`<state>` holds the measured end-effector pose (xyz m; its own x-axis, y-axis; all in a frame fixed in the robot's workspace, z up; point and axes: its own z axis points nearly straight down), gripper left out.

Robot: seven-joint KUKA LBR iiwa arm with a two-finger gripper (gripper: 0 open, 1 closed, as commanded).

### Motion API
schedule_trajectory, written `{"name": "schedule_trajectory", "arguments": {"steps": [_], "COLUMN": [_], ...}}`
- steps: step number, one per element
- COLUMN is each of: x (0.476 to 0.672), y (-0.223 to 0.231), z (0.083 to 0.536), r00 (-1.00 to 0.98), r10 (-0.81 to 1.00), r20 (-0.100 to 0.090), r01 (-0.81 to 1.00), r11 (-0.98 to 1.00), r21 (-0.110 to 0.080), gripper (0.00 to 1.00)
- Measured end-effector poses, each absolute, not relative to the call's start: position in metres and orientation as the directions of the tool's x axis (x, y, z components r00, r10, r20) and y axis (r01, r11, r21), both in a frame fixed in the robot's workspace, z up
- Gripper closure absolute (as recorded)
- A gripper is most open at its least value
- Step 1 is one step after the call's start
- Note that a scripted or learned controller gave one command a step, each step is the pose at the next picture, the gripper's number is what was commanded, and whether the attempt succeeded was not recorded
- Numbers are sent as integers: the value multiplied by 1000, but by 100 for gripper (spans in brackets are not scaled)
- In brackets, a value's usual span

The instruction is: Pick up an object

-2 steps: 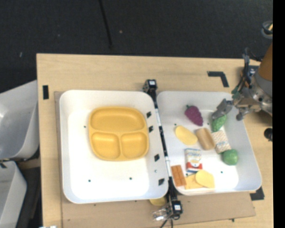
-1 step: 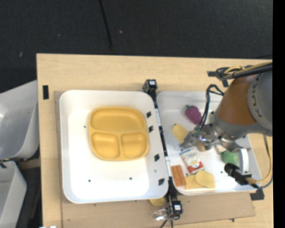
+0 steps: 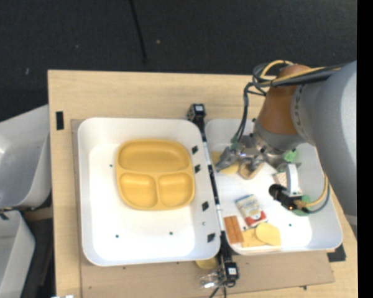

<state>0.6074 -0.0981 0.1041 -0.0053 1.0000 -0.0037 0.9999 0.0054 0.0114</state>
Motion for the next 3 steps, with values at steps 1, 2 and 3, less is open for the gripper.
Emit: {"name": "schedule_trajectory", "arguments": {"steps": [1, 2, 3], "x": [596, 596, 588], "y": [-79, -79, 11], "z": [123, 134, 203], "r00": [3, 1, -4], "r10": [1000, 1000, 1000], "r20": [-5, -4, 0], "r01": [1000, 1000, 1000], "r11": [-3, -1, 4], "r21": [6, 4, 2], "gripper": [0, 100, 100]}}
